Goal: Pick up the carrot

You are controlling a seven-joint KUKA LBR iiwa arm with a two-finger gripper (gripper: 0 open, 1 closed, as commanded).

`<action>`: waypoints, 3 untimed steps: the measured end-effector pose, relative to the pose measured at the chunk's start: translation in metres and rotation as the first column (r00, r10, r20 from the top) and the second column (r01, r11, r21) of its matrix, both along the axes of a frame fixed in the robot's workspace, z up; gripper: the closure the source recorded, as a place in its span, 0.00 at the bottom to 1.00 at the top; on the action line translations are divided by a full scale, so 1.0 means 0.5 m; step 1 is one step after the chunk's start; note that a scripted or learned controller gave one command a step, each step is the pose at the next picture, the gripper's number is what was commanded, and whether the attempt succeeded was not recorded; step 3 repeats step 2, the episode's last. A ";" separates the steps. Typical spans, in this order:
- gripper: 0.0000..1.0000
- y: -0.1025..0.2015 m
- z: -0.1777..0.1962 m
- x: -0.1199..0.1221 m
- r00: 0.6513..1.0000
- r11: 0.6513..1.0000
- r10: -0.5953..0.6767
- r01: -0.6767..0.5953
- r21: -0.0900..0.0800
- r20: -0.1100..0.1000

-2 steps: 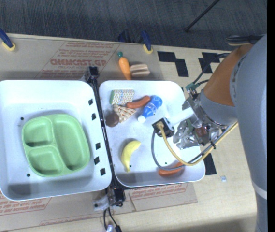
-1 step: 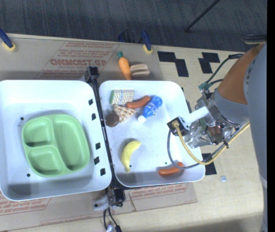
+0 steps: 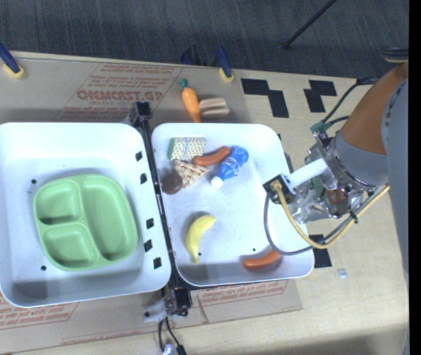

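Note:
The carrot, orange with a small green top, lies on the cardboard just beyond the far rim of the right bin, outside both bins. It rests next to a tan bun-like piece. My gripper hangs over the right bin's right rim, well to the right of the carrot and nearer the front. Cables and the wrist body cover it from above. Nothing is seen held in it.
The right bin holds a checked cracker, a red sausage, a blue bottle, a brown lump, a banana and an orange-red sausage. A green divided plate sits in the left bin.

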State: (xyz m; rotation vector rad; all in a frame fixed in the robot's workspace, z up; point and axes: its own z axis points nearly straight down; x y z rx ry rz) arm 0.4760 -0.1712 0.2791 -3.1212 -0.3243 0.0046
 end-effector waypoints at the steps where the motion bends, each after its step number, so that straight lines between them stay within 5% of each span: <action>1: 1.00 0.073 -0.097 0.000 1.000 1.000 0.002 -0.002 0.001 -0.002; 2: 1.00 0.103 0.024 0.001 1.000 1.000 0.006 -0.006 -0.001 0.000; 3: 1.00 0.103 0.024 0.001 1.000 1.000 0.006 -0.006 -0.001 0.000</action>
